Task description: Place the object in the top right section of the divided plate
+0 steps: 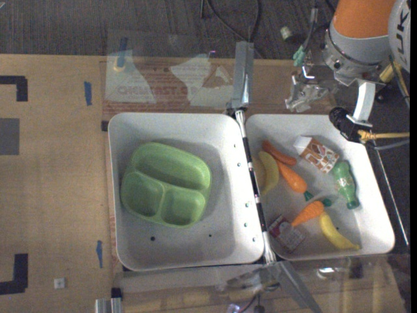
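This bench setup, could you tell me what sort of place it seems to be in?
Probably a robotics lab test cell. A robot arm hangs over two white bins, one holding a green divided plate and the other toy food such as a carrot, with tape marks on the bench.

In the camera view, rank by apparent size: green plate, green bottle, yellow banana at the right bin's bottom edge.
1. Green plate, by far largest.
2. Banana and bottle look about alike; too close to rank.

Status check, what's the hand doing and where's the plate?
Hand up above the right bin's far edge, nothing between its fingers. Green divided plate in the left bin, sections bare. Toy food lies in the right bin; path looks clear.
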### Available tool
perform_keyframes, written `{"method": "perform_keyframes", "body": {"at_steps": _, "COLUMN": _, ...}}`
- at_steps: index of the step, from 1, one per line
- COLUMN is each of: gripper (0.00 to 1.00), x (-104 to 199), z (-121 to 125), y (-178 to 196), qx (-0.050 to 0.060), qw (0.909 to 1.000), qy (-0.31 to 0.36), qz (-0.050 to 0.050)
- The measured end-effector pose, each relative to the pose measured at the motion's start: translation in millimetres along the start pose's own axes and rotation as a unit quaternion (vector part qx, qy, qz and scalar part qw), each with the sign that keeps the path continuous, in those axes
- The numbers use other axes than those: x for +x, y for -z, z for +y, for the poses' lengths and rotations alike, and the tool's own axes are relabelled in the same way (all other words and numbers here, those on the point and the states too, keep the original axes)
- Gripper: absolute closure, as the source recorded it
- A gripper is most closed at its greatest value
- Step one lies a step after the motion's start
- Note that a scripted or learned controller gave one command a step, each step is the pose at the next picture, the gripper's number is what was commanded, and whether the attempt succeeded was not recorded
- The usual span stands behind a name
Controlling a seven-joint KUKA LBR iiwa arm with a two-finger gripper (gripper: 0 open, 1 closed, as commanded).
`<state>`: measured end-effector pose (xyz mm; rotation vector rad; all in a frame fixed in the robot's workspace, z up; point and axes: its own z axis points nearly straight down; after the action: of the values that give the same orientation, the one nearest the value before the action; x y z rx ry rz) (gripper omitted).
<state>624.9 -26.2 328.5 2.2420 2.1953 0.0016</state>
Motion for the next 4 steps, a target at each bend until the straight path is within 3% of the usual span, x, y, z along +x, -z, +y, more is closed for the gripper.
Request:
{"method": "perform_keyframes", "body": {"at_steps": 1, "gripper": 1.00, "x": 83, "z": 37, "y": -59, "qx": 0.002, "qw": 0.9955, "qy": 0.095, "qz": 0.001}}
{"method": "perform_keyframes", "body": {"at_steps": 2, "gripper": 1.00, "x": 178, "z": 38, "y": 86, "qx": 0.000, "qw": 0.9931, "qy": 0.117, "qz": 0.001}}
{"method": "perform_keyframes", "body": {"at_steps": 3, "gripper": 1.00, "x": 214, "z": 37, "y": 89, "qx": -0.002, "qw": 0.9492, "qy": 0.315, "qz": 0.001}}
{"method": "perform_keyframes", "body": {"at_steps": 4, "gripper": 1.00, "x": 240, "z": 36, "y": 109, "qx": -0.004, "qw": 0.8334, "qy": 0.553, "qz": 0.000}}
